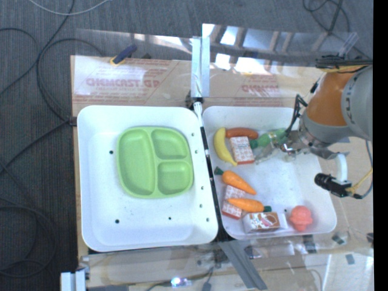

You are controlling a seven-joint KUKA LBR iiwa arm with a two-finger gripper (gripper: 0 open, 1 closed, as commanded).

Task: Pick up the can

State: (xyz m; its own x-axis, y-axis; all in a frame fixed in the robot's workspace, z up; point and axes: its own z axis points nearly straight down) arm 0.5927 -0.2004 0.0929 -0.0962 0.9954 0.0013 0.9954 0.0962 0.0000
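Two white bins sit before you: the left bin (91, 180) bears a green plate (155, 162), and the right bin (303, 180) holds the can (270, 139) near its far wall. Your gripper (285, 144) hangs beside that can; its grip you cannot tell.

Green can (267, 139), seemingly tipped; right bin

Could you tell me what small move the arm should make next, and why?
Probably nudge the hand slightly leftward in the view, centring it over the green cylindrical can: it sits at the can's right end, with a red-and-white carton close beside.
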